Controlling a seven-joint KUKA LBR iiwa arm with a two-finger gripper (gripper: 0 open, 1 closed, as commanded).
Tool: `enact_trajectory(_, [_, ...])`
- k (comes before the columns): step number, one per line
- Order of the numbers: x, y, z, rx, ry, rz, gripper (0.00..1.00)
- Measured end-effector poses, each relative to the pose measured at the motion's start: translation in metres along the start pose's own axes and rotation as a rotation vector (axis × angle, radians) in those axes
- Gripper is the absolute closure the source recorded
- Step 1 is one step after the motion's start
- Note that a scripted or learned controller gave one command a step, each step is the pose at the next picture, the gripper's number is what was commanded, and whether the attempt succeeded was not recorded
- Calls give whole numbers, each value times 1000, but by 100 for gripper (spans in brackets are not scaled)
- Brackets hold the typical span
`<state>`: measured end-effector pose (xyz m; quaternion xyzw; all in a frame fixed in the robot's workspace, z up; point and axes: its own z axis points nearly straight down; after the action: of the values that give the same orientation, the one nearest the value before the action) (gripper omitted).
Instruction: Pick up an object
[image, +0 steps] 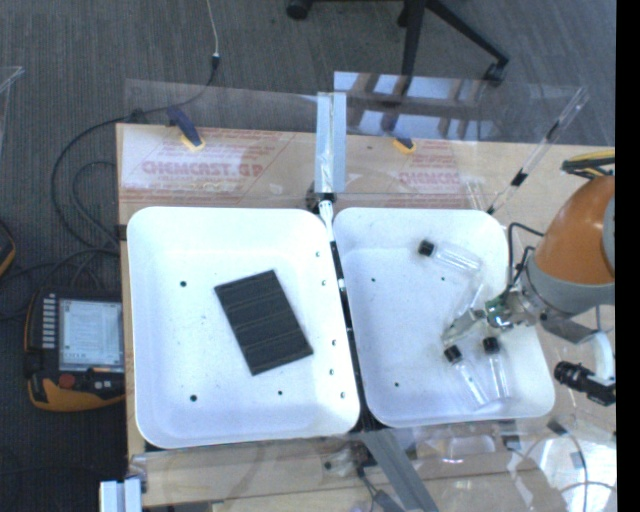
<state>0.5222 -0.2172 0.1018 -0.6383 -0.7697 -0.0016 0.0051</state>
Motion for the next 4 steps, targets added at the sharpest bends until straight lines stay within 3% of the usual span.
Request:
enact_trajectory(1, [-15, 98, 11, -20, -13, -66, 0])
enact_trajectory(2, [13, 36, 11, -15, -18, -141, 0])
enact_trajectory(3, [-22, 115, 11, -17, -13, -209, 0])
enact_trajectory(4, [-23, 116, 2, -17, -19, -209, 100])
